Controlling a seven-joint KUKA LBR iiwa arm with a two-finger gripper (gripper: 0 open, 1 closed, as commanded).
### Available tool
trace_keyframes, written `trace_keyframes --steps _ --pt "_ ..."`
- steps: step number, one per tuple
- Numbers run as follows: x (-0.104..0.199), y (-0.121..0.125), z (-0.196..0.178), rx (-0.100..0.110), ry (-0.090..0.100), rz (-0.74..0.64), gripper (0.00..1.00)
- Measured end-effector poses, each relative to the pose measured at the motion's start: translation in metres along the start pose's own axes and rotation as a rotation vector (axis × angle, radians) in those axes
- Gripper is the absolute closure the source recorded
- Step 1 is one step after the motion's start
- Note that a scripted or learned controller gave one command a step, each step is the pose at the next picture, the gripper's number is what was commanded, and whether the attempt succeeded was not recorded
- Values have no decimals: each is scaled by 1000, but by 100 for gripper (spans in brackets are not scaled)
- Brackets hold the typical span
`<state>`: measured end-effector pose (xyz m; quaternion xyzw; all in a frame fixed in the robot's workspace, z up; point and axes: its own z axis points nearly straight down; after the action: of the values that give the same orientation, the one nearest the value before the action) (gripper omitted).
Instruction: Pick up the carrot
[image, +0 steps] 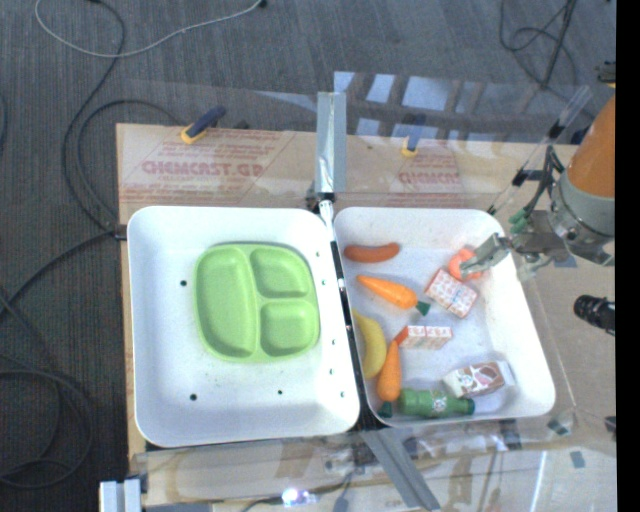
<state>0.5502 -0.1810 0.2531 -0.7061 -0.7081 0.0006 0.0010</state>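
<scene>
I saw the gripper (487, 256) hanging over the right bin's (530, 340) far right corner, perhaps touching an orange-red piece (460, 264). The carrot (389, 291) lay well apart, mid-bin, beside a sausage (371, 252).

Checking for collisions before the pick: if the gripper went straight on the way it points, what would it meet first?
Probably the small orange-red piece right at the gripper tips, near the right white bin's far corner; depth is unclear.

Even, bright overhead light washed both white bins (150, 330) nearly shadowless. Glare streaked the clear panel (430, 100) at the tabletop's far edge. Focus was slightly soft throughout.
</scene>
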Motion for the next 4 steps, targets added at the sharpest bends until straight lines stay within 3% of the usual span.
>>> trace_keyframes --steps 1,2,3,4 --pt "-24 11 -24 0 -2 236 0" --pt "80 33 114 2 0 21 0" --pt "75 33 160 -1 0 19 0" --pt "74 33 151 1 -1 20 100"
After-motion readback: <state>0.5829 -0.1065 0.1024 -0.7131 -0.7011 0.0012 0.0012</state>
